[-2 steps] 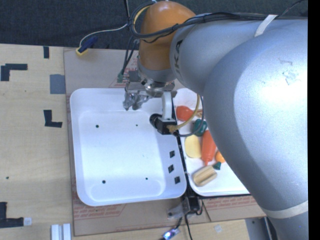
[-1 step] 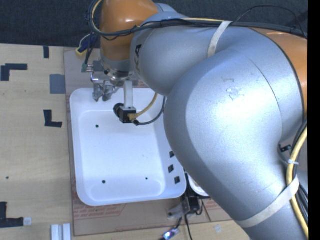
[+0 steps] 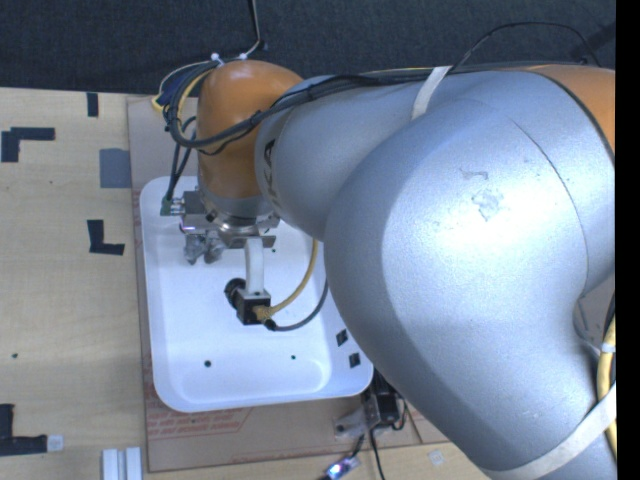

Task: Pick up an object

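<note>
White bin (image 3: 185, 323) | claw (image 3: 203, 251) over its far end | grip: cannot tell

I had the arm (image 3: 470, 258) reaching in from the right. Its big grey link filled the near right of my feed and climbed toward the far left, narrowing as it went. At the far right edge a second orange patch (image 3: 595, 93) showed on the link behind it. The grey section ended at the orange band (image 3: 235, 133) above the wrist, the leftmost bulk of the arm. From there the wrist pointed straight down at the surface. The gripper (image 3: 203, 254) hung just below the band, slightly left of its centre, small and metallic against the heavy links. It was too small and shadowed on my screen for me to read its state.
</note>
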Robot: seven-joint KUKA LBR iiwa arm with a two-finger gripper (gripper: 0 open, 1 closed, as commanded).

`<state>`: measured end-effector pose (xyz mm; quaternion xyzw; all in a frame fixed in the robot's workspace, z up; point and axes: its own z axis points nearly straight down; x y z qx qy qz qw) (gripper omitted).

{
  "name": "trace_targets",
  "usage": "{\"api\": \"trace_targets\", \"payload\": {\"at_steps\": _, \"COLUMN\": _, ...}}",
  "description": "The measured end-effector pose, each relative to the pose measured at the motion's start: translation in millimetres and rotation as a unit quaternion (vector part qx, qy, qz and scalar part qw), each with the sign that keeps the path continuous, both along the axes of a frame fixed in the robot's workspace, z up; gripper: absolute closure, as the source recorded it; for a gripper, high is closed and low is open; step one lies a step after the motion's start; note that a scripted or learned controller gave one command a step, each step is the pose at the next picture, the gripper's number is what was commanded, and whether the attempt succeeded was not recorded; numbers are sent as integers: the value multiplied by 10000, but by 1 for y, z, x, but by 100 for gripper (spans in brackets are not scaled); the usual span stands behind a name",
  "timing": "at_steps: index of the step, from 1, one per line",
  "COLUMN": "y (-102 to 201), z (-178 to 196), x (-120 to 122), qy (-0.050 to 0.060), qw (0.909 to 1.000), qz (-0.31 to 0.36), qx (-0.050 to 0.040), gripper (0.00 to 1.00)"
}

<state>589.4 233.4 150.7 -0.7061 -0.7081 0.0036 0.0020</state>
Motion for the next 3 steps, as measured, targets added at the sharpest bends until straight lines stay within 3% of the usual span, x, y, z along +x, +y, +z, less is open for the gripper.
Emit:
{"api": "trace_targets", "payload": {"at_steps": 2, "y": -1, "z": -28, "x": -52, "qy": -11, "qw": 10000, "qz": -12, "qx": 0, "gripper": 100}}
{"api": "trace_targets", "payload": {"at_steps": 3, "y": -1, "z": -32, "x": -103, "qy": 1, "qw": 10000, "qz": -10, "qx": 0, "gripper": 100}}
